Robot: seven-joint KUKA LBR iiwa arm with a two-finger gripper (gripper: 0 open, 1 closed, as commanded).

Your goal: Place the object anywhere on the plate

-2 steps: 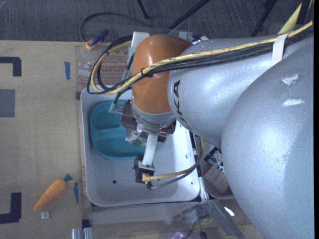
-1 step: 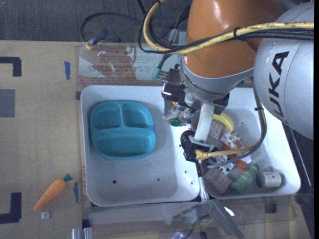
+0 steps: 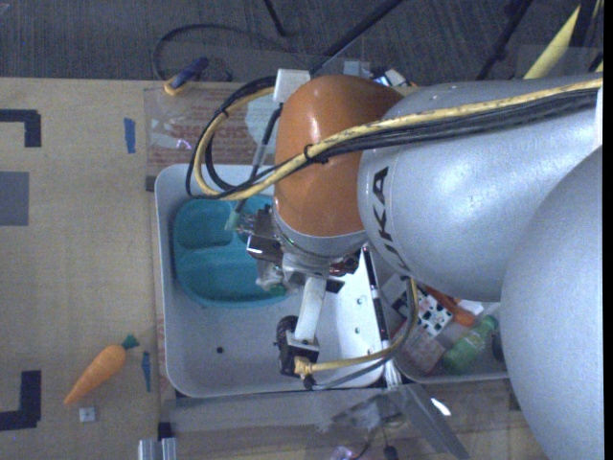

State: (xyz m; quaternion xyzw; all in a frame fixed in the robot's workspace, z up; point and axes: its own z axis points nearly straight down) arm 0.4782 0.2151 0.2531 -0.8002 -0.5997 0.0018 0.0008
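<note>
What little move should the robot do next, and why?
Probably slide a bit left in the view, toward the middle of the plate. The gripper hangs over the plate's right edge in the left bin, and the orange band hides what is under it, so I cannot tell if it holds anything. Centred, a drop would more likely land on the plate.

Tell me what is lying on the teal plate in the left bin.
The visible part of the teal plate is bare. The side nearest the arm is covered by it, so anything lying there is hidden.
</note>
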